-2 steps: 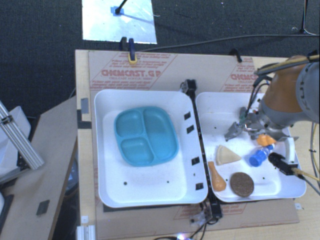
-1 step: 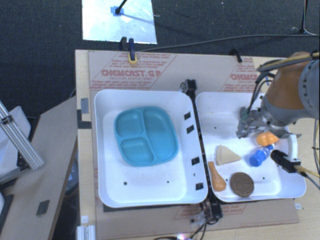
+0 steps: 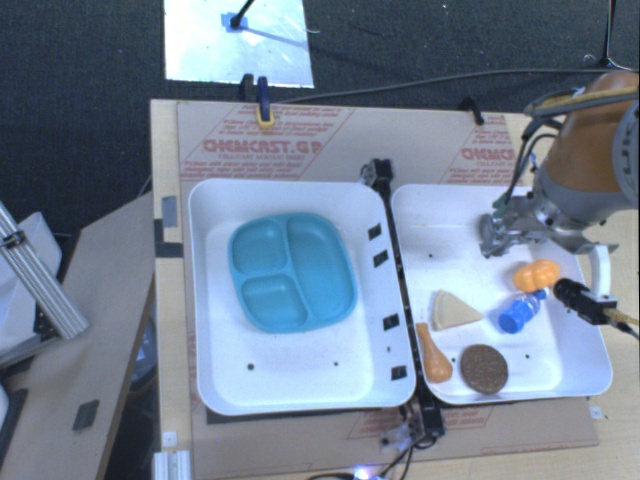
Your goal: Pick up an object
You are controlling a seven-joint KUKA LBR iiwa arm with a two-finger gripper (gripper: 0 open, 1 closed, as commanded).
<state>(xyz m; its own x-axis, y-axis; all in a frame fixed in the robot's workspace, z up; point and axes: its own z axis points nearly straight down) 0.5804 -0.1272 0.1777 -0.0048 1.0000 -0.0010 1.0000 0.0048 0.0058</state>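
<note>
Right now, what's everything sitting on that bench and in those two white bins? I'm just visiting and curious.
White bins: 2, white, side by side on the bench.
Divided plate: 1, turquoise, three compartments, middle of the left bin.
Wedge: 1, cream, right bin, centre.
Round disc: 1, brown, right bin, near front edge.
Carrot-shaped piece: 1, orange, right bin, along its left wall.
Small bottle: 1, blue, right bin, right of the wedge.
Rounded piece: 1, orange, right bin, just above the bottle.
Clamp: 1, blue and yellow, back edge of the bench.
Robot arm: 1, grey with orange band, reaching in from the right; its gripper is over the back of the right bin.
</note>
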